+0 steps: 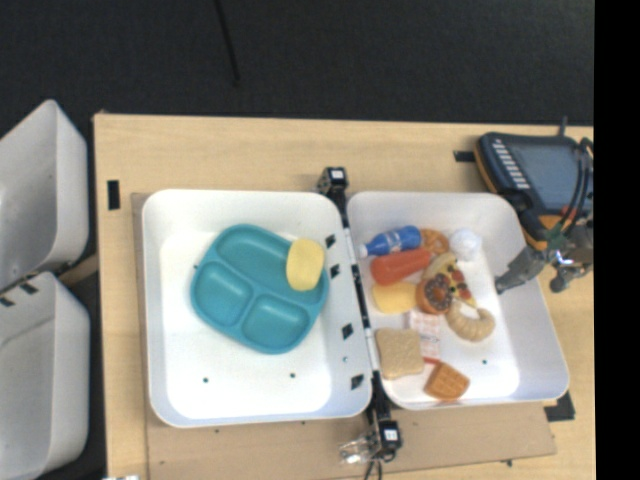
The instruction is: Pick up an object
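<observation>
The right bin holds several toy foods: a blue bottle, a red piece, a yellow block, a round pizza-like piece, a tan pastry, a slice of bread, an orange waffle and a white ball. My gripper hangs low over the bin's right side, just right of the pastry and pizza piece, touching neither. Nothing is visibly held. In the left bin a teal divided plate carries a yellow piece.
A dark blue and orange control pendant with cables lies on the bench behind the right bin. White padded shapes stand off the bench at the left. A clamp sits where the bins meet at the back.
</observation>
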### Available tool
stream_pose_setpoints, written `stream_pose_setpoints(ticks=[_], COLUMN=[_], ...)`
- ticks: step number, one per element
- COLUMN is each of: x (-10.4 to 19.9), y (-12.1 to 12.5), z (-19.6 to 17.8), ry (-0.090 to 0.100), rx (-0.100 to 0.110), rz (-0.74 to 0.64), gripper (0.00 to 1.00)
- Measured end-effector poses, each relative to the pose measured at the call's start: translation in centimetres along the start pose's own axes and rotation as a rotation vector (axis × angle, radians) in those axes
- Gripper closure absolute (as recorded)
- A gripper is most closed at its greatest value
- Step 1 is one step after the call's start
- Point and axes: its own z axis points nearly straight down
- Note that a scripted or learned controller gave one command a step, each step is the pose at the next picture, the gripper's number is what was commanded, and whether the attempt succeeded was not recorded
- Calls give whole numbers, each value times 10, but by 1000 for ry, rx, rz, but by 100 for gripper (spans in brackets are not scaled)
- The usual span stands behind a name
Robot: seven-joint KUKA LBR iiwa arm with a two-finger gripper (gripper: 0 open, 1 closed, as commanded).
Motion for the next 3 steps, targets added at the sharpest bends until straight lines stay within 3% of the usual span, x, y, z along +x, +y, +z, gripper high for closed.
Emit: stream_pose_setpoints(ticks=[1, 3], x=[0, 0], y=[1, -3], z=[-3, 95], ry=[-2, -1], rx=[-6, -1], rz=[-3, -1], gripper=[0, 0])
